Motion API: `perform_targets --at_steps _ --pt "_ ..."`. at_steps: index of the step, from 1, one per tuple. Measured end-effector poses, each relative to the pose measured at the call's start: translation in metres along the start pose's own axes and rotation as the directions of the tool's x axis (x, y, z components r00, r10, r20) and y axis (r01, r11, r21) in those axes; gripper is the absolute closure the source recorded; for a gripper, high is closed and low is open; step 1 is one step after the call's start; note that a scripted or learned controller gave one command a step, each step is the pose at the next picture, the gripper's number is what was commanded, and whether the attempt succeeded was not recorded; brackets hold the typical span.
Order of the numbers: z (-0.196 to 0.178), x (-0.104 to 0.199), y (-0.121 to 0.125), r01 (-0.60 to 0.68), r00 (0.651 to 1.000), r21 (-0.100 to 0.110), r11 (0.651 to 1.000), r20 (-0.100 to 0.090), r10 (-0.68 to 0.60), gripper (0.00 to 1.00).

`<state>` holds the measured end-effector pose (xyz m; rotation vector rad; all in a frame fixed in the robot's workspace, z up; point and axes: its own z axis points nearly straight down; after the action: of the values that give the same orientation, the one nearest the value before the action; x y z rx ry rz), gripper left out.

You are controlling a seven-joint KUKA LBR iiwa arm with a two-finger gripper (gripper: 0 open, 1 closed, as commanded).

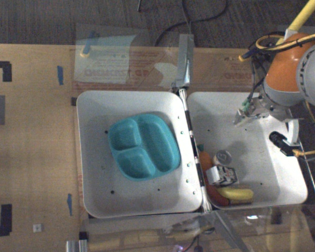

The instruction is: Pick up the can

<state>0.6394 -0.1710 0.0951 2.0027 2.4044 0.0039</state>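
Note:
The can [222, 157] stands upright in the right bin [262, 167], near its left wall, showing a round silver top. My gripper [250, 112] hangs over the far part of the same bin, up and to the right of the can and well apart from it. Nothing is visibly held in it.
Close around the can are an orange carrot-like piece [205, 161] to its left, a small white and black box [222, 175] just in front, then a yellow banana [237, 194] and a red item [217, 197]. The left bin [94, 182] holds a teal divided plate [143, 146].

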Motion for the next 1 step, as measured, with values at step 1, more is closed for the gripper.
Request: perform_targets --at_steps 1 --pt "-0.0189 0.0725 0.0236 -0.227 0.974 0.013 0.974 -0.005 0.227 1.0"
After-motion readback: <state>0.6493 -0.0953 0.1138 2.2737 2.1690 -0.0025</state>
